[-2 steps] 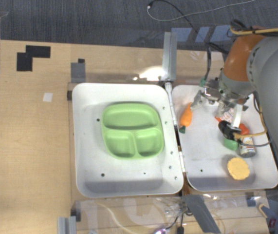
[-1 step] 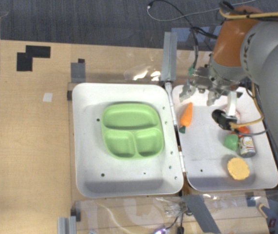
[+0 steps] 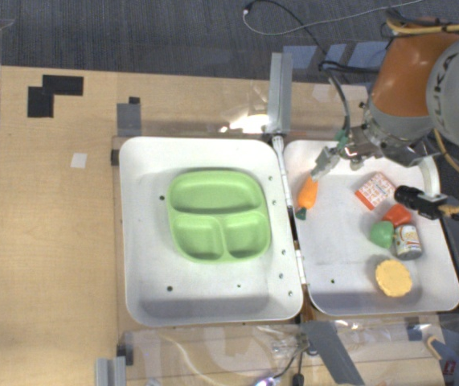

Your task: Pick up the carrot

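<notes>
One carrot (image 3: pixel 307 193) below the blurred end effector (image 3: pixel 326 161), fingers indistinct.

Robotics lab, test cell. Pale wood worktop (image 3: pixel 44 240) with black marker patches (image 3: pixel 52 93) at far left. Two shallow white bins (image 3: pixel 145 296) side by side, held by grey metal brackets (image 3: pixel 280 87). Grey industrial arm (image 3: pixel 446 79) with orange band at right. Loose cables (image 3: pixel 293 10) trailing over dark grey carpet (image 3: pixel 133 14) at far side.

Bright even overhead light; glare on bin divider (image 3: pixel 249 124); soft shadows; sharp focus.
</notes>
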You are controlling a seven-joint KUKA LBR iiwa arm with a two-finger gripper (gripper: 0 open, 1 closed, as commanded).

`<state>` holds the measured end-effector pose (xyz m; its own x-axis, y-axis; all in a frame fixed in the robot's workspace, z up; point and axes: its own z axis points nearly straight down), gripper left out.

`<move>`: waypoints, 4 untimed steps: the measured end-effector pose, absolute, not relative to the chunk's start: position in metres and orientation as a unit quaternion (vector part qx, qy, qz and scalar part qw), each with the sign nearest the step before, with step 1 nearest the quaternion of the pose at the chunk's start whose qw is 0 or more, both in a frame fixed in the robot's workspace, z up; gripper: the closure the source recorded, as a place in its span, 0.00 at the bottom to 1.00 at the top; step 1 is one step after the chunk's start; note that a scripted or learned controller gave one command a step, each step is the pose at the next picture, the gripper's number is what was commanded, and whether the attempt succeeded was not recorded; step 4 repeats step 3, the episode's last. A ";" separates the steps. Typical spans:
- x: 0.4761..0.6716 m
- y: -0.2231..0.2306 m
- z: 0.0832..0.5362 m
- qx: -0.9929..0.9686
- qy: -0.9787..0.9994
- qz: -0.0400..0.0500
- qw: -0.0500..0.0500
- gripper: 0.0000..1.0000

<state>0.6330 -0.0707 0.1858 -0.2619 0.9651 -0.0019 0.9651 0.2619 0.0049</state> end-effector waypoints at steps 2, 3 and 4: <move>0.674 -0.090 0.102 0.650 0.760 0.006 0.007 1.00; 0.671 -0.045 0.188 0.633 0.774 0.003 0.004 1.00; 0.671 -0.045 0.188 0.633 0.774 0.003 0.004 1.00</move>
